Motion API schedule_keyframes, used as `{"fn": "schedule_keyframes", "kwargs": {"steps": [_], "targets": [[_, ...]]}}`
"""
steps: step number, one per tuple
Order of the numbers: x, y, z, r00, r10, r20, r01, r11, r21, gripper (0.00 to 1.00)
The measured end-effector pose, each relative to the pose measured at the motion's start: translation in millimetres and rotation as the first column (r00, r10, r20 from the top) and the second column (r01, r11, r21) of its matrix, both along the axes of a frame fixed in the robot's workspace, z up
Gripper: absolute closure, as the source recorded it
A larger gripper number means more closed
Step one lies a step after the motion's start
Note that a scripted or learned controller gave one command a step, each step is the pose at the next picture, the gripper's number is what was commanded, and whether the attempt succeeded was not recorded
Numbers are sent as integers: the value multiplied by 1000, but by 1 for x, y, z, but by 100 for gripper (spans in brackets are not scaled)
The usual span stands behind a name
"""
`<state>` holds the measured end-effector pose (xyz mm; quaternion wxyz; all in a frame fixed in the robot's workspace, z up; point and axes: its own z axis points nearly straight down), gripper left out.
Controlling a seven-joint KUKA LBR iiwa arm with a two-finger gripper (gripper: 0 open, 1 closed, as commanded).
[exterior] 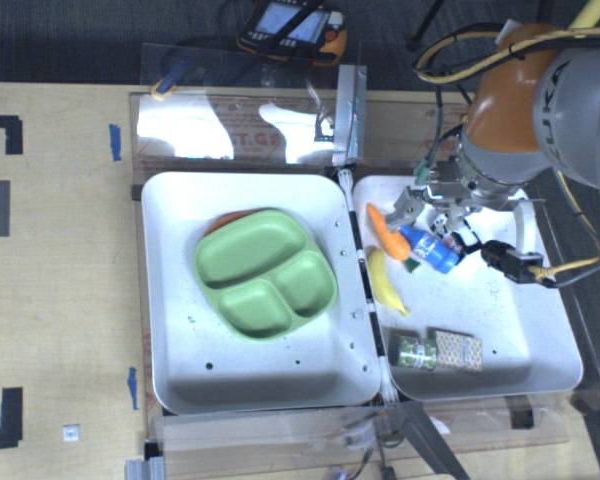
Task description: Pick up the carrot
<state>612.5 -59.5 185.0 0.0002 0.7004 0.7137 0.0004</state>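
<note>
1. We are looking down on the left bin [170, 368], the biggest thing on the bench, which is carrying a green divided plate [266, 272]; the plate is lying tilted, with a sliver of something orange-red peeking out under its upper left rim.
2. We are seeing the right bin [540, 338] just beside it, and this is where the action is sitting.
3. The arm [540, 88] is reaching in from the right, its orange band bulging above the wrist, its head hanging over the upper part of the right bin, yellow and black cables trailing around it.
4. The gripper [435, 200] is pointing down and to the left, hovering close over the blue bottle and near the carrot's upper end; we cannot tell how the jaws are standing, as the metal parts are blurring together.
5. A small can with a patterned packet [442, 351] is lying near the bin's front wall.
6. The yellow banana [385, 281] is lying along the bin's left wall, just below the carrot.
7. The carrot [387, 233] is lying in the upper left corner of the right bin, its long axis running diagonally from upper left to lower right, the lower end touching or nearly touching the blue bottle [432, 248].
</note>
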Motion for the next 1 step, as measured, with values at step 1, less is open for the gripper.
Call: {"fn": "schedule_keyframes", "kwargs": {"steps": [1], "targets": [[55,-34,-98,984,176,3,-176,984,-2,0]]}}
